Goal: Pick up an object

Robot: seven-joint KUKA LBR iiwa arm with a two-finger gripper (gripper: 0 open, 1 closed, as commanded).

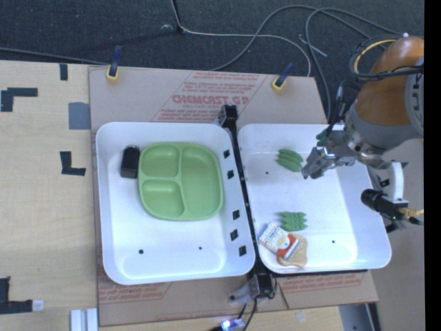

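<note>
**Closing in on the green piece by the far wall**

Hovering over the right bin [358, 254], my pincer [313, 167] sits just beside the upper green piece [290, 159]; I cannot tell from here how it is set, and nothing shows in its grasp. That piece lies in the bin's far half, near the divider [238, 185].

My worry: coming down slightly to the right of the piece would nudge it aside rather than catch it, and its soft, bumpy look suggests it could slip. A second green piece [293, 220] and a packet [274, 237] beside a brown thing [295, 252] lie nearer the front, well apart. Bare floor between gives room; the far rim is close.
</note>
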